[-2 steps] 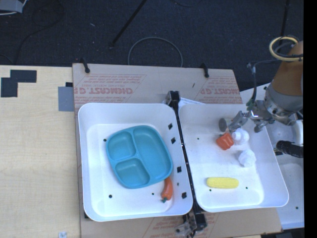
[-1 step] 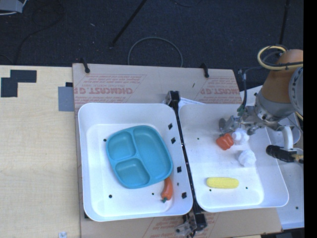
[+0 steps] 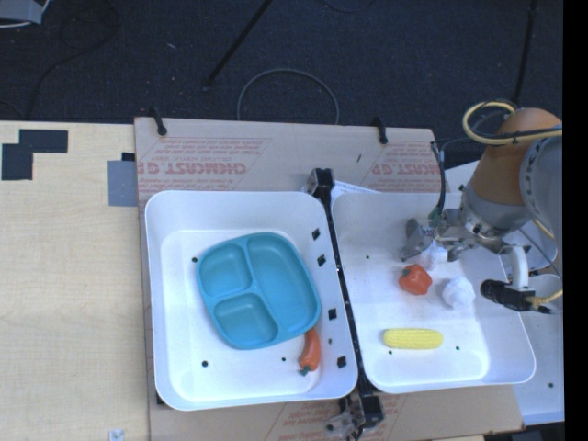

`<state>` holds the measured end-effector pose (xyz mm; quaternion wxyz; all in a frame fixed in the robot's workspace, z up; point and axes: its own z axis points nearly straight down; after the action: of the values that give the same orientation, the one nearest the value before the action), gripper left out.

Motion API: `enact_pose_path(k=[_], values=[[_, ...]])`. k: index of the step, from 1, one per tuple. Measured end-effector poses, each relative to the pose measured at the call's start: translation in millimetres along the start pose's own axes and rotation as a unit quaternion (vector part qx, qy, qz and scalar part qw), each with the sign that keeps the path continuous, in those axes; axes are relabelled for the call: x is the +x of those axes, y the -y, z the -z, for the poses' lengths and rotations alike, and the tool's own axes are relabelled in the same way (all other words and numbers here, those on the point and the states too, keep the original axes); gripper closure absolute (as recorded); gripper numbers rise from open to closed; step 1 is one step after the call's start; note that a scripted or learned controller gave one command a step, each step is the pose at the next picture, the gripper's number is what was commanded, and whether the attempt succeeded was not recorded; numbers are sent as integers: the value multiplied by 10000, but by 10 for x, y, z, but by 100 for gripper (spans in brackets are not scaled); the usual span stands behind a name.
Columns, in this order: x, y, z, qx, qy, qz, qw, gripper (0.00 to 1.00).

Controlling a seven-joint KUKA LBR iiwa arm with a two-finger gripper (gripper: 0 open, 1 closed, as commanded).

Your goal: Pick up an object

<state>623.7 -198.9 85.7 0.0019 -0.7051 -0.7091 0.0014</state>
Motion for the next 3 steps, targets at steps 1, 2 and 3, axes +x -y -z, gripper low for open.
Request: enact_pose_path(k=[1, 2, 3], values=[[-3, -8, 123, -13, 3, 6, 10000, 100], [49, -80, 597, -40, 8, -17, 10000, 100], [-4, -28, 1064, -38, 11, -30, 10000, 100]])
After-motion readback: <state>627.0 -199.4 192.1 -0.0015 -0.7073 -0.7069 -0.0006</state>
